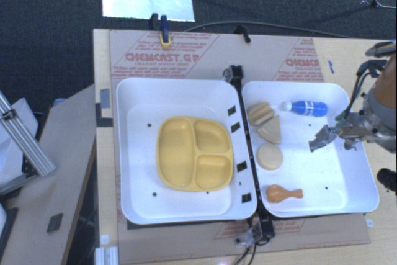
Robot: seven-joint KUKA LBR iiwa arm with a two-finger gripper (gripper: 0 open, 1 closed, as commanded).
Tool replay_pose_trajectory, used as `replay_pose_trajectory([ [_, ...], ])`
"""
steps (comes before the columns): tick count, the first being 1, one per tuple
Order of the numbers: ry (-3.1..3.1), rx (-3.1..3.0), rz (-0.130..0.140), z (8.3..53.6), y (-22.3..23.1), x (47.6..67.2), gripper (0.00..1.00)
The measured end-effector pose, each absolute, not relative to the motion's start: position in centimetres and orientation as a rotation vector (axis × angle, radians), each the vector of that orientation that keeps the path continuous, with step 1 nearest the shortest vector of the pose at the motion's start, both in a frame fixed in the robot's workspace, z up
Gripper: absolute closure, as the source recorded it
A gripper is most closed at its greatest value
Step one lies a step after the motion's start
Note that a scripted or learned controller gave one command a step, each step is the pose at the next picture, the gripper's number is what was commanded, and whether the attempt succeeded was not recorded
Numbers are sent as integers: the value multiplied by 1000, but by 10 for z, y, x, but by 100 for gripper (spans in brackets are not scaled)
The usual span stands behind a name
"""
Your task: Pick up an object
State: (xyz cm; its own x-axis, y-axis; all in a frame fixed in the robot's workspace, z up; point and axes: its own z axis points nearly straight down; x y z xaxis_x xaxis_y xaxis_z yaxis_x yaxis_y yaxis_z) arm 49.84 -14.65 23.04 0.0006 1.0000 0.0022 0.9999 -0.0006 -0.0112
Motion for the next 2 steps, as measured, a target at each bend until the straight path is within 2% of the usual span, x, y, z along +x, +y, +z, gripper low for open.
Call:
replay_pose_trajectory([
  [1, -2226, -2219, -2, 237, -146, 501, 0],
  [2, -2223, -2218, 0, 192, -140, 506, 0],
])
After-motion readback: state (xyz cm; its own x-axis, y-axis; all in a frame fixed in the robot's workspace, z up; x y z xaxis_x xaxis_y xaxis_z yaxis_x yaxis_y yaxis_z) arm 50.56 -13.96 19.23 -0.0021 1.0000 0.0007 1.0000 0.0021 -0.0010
